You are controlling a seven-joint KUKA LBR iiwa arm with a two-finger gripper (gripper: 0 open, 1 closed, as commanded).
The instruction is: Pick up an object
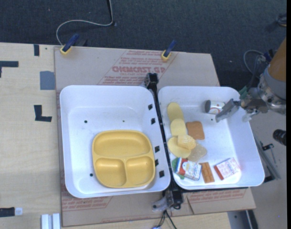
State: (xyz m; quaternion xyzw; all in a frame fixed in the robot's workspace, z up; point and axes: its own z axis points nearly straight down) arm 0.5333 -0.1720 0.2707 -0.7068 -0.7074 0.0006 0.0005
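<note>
1. You cannot tell the end effector state; its tips blur over the right bin.
2. Your pale yellow strip lies near the divider, long axis running top to bottom.

My view: a robot lab bench.
Two white bins sit on clamped cardboard, with tape marks and cables around.
</note>
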